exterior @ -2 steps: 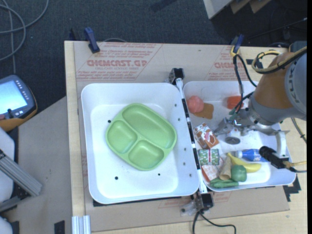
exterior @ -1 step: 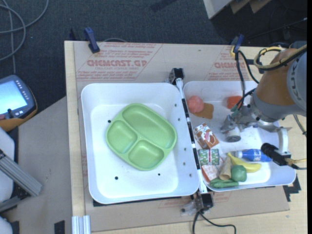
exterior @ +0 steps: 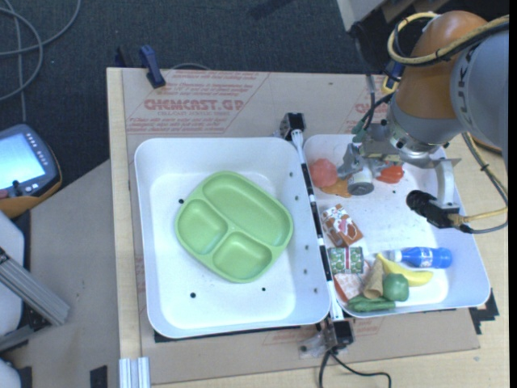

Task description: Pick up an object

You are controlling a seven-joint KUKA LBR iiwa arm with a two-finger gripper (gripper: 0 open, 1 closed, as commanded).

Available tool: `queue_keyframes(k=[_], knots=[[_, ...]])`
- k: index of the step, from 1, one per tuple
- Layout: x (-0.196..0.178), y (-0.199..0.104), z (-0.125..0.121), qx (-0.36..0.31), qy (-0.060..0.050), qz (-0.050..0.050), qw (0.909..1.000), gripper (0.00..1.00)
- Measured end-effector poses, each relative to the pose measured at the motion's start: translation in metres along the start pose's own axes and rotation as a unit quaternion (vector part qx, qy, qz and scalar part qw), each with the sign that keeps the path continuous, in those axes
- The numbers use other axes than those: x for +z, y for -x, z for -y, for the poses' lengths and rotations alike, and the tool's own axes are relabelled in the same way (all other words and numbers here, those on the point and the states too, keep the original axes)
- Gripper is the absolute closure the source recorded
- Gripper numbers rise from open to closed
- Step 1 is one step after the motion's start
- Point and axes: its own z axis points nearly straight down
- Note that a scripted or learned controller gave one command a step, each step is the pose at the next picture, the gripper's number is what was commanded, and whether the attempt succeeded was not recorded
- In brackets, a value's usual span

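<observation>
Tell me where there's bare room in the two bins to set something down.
Left bin: a bare white margin all around the green divided plate, widest along its far and left walls. Right bin: one open patch between the gripper and the blue bottle. Its near corner is crowded with the banana and packets.

A dark grey carpet (exterior: 202, 23) covers the floor behind the table (exterior: 210, 103), whose top is a brown board printed with red lettering, with a blue clamp (exterior: 151, 65) on its far left corner. Grey cables (exterior: 32, 31) loop over the carpet at upper left. Left of the table sits a device with a lit screen (exterior: 23, 164) in an orange case.
</observation>
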Motion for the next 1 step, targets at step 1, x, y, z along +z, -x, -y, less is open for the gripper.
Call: queue_keyframes(k=[1], knots=[[-0.0292, -0.0585, 0.0212, 0.002, -0.005, 0.0, 1.0, 1.0]])
